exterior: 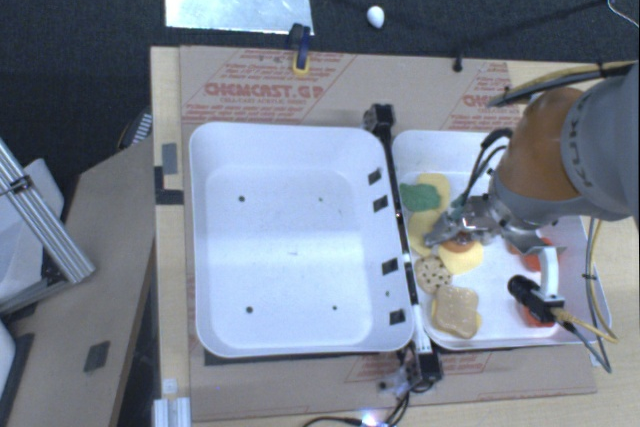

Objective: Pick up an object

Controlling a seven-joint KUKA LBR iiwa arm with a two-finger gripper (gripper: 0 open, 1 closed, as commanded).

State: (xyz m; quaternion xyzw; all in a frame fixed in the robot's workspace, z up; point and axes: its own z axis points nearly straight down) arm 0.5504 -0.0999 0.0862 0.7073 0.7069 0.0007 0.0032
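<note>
My gripper point(445, 232) is low inside the right bin point(470, 143), over the pile of small toys at the bin's left side. Just below it lies a yellow round piece point(463, 259), with a bit of red point(463, 241) showing right at the gripper's tip. A green piece point(419, 198) and a yellow piece point(437, 184) lie just above the gripper. Below it sit a brown cookie point(430, 272) and a tan toast-shaped piece point(456, 312). Nothing is visibly lifted.
An orange-red object point(532, 313) lies at the right bin's lower right, partly hidden by the arm point(560, 160). The left bin point(210, 215) stands beside it, with a black-clipped divider point(395, 225) between the two. Cardboard lies under both bins.
</note>
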